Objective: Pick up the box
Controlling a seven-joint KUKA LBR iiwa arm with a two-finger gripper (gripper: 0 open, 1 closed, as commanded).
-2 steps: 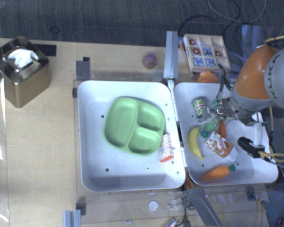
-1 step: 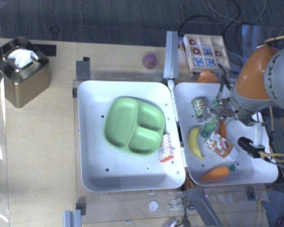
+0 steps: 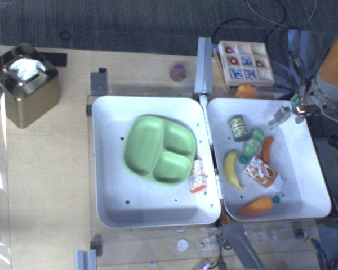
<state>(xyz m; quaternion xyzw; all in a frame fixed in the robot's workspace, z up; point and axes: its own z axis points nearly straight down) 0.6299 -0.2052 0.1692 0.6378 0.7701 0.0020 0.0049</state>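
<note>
Closest to the lens: carrot (image 3: 257, 206), lying along the front wall of the right bin (image 3: 310, 167).

At the gripper (image 3: 280, 117): hangs over the far right part of that bin, above bare white floor, touching nothing visible. Spread or pressed together, cannot tell; too small and grey on grey. Carries nothing that can be seen.

Moving outward: orange-red oblong piece (image 3: 267, 149) and green bottle (image 3: 251, 146) near, toward the bin's middle; can (image 3: 238, 126) upright by the far left of the bin; banana (image 3: 232, 170) along the left wall.

Then the box (image 3: 262, 173), white with orange-brown print, lying flat just past the bottle and oblong piece, between banana and carrot, apart from the gripper.

Further out, across the divider: second small box (image 3: 198, 176), white and red, in the left bin (image 3: 110, 196), tight against the right edge of the green divided plate (image 3: 158, 149). Cannot say which of the two is meant; nearer one seems likelier.

Judged so far: nothing lifted, no grasp made. Left to do: travel over the box, descend, close, raise. Looks like the very start of the approach.
</note>
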